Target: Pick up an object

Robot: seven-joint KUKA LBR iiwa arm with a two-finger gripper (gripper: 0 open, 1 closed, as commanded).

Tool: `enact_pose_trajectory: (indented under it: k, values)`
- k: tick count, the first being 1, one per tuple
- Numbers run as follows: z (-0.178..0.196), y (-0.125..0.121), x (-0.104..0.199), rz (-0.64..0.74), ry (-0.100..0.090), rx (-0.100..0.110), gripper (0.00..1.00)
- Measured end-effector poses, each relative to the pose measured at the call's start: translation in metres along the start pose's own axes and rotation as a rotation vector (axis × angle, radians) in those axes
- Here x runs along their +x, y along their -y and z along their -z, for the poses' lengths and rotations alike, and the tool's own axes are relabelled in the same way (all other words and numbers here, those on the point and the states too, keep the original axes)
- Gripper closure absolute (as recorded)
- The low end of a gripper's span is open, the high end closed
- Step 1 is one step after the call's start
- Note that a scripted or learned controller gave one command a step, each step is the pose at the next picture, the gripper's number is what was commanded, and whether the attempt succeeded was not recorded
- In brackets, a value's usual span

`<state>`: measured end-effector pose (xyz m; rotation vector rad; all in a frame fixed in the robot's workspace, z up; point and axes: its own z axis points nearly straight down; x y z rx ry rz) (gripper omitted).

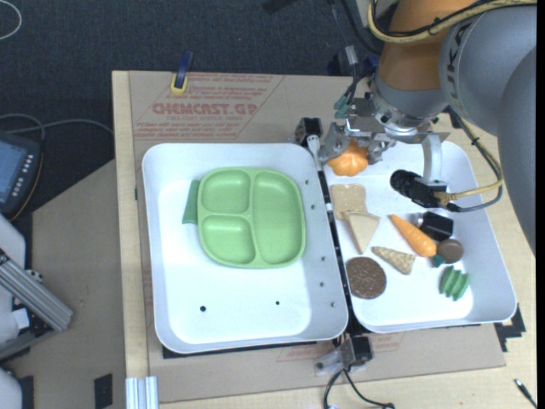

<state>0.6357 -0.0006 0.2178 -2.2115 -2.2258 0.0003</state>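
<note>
An orange fruit-shaped object (pixel 347 163) is pinched between the fingers of the gripper (pixel 351 149) at the right bin's (pixel 490 254) far-left corner — beside the dividing rim. A green divided plate (pixel 251 216) is seen in the left bin (pixel 170 296).

Claw (pixel 353 147) over right bin (pixel 485 228), orange fruit (pixel 347 163) between fingers.

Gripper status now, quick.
Gripper: low at the right bin's far left corner, closed around an orange toy.
</note>
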Motion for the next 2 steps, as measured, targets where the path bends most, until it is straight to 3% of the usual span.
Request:
enact_pose_trajectory:
  k: [1, 2]
  values:
    - [-0.005, 0.002, 0.050, -0.001, 0.001, 0.001, 1.00]
    - [0.009, 0.012, 0.077, -0.003, 0.001, -0.003, 1.00]
